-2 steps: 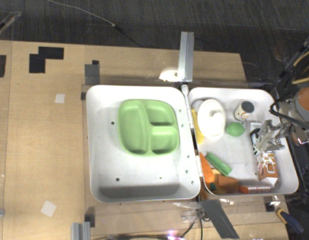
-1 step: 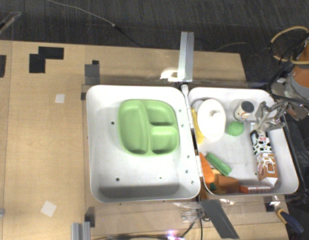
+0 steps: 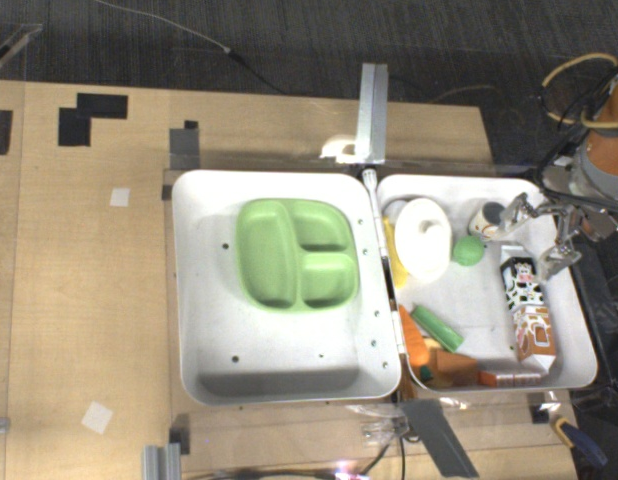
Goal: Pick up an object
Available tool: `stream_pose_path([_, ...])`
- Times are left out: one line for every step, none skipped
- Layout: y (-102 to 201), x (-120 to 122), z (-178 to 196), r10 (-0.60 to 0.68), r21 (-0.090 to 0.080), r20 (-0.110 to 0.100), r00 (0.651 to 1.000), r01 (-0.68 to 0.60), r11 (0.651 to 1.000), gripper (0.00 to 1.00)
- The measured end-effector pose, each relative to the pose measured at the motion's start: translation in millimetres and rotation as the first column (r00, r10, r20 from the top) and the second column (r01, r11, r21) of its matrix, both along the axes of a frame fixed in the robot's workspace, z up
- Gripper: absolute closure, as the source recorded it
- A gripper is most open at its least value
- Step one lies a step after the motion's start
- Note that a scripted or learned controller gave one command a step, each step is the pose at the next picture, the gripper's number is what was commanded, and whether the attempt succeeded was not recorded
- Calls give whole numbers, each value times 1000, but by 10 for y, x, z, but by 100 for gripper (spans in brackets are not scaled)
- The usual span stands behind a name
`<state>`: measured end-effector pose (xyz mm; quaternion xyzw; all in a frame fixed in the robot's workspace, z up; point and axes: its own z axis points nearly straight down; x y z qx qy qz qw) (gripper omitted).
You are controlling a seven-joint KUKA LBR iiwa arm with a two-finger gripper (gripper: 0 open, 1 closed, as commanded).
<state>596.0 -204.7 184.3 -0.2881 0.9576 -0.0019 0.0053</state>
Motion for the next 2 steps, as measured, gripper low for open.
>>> stream_pose_path([14, -304, -674, 120, -10, 23, 993, -120, 993, 0])
stream_pose_path([-38, -676, -720, 57, -26, 58, 997, -55, 998, 0])
